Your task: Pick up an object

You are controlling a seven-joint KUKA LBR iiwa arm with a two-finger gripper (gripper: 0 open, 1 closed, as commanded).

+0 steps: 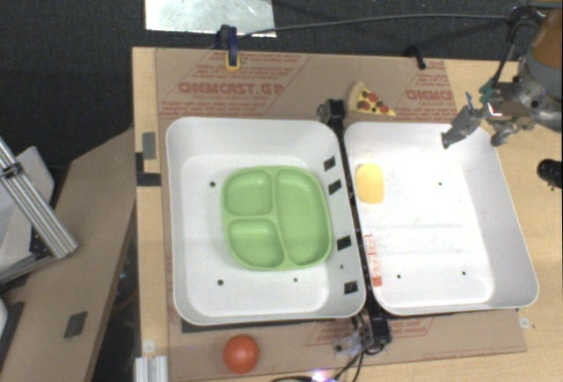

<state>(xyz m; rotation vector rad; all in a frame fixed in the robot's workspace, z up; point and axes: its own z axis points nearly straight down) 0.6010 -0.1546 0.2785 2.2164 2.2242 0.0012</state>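
A yellow block-shaped object lies in the right bin, near its upper left corner. My gripper hangs over the bin's upper right rim, well to the right of the yellow object. It stands open, with nothing between its fingers. A green three-compartment plate rests in the middle of the left bin.
A toy pizza slice lies on the cardboard just beyond the bins. A red ball-like object sits in front of the left bin. Black clips line the seam between the bins. A blue clamp holds the cardboard's far edge.
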